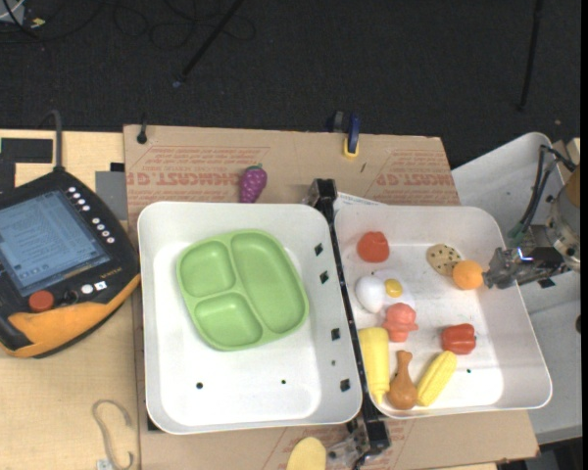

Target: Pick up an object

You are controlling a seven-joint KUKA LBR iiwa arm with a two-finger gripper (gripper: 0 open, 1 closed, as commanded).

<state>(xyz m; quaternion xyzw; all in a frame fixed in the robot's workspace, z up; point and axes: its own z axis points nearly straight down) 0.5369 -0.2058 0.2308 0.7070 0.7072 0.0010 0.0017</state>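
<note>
Several toys are spread in the right bin [514,365]; claw [490,274] is positioned right of frame beside the orange ball [467,275], presumably for grasping. Claw state cannot be told.

So the bench [69,390] is light wood with a cardboard sheet [284,169] laid across it. Two white bins sit on that: left bin [167,360], right bin [514,360]. A teach pendant [49,262] rests at the left; a purple grape toy [253,183] lies on the cardboard at the far side.
</note>
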